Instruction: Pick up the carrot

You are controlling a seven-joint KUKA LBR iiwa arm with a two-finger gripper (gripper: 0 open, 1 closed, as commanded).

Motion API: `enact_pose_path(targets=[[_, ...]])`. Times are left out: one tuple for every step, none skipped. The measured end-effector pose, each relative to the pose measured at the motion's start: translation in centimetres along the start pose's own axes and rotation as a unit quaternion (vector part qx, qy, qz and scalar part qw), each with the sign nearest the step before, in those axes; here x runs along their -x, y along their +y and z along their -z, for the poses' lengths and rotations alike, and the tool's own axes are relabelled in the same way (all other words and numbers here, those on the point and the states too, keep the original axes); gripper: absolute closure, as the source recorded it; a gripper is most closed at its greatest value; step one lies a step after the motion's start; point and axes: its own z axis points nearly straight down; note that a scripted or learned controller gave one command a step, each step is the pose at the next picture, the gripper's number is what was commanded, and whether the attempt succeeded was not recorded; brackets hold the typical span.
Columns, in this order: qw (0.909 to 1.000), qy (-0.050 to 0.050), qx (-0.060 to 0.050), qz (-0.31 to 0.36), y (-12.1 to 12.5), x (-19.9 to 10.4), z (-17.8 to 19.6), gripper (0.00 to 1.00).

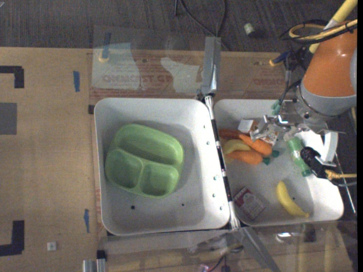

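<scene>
Nearest me, my gripper [271, 130] hangs over the right bin [332, 208]; I cannot tell how wide it stands. The carrot [256, 145] lies just beyond, beside another orange piece [245, 157]. I should straddle only the carrot. Farther off sits the green tray [144, 160].

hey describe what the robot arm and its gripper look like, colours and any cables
The arm is a rounded grey body with a broad orange band above the wrist. Yellow and black cables loop beside it. The gripper is a small silver-grey metal assembly with greenish parts and a white piece near its mount.
</scene>
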Motion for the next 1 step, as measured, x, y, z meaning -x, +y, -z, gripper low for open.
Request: enact_pose_path(targets=[[0.9989,-0.005,0.020,-0.042,2.01,0.07,-10.29,0.00]])
